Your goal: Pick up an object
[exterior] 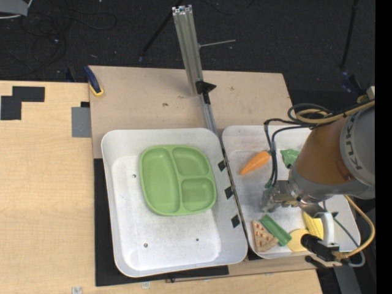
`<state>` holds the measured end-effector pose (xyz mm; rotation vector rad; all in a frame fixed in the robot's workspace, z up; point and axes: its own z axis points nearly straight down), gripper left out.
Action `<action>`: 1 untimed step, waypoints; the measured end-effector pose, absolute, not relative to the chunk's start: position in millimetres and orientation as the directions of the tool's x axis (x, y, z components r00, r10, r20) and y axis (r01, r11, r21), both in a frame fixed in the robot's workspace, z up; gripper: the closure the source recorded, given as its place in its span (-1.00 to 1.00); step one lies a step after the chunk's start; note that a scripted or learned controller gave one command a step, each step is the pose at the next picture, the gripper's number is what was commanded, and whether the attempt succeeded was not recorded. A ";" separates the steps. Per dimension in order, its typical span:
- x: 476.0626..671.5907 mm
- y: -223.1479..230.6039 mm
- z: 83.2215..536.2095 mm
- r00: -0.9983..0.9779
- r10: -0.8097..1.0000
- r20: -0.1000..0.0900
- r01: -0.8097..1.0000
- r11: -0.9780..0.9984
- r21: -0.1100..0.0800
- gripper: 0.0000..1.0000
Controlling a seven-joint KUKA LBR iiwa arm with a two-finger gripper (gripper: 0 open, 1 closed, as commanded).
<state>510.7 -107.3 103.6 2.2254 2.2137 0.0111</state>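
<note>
Jaws hang low over the right-hand bin, their state impossible to tell from above, with nothing visibly held. Below them the worktop carries two white bins side by side. A green divided plate lies in the left bin. Among the right bin's toys, an orange carrot lies up-frame of the jaws, and a green stick rests across a pizza slice just below them. By appearances the arm is in the approach step; next comes a descent centred on one toy before closing.
</note>
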 end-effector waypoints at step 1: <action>511.1 -99.6 162.7 -0.002 1.000 0.000 1.000 0.002 0.002 1.00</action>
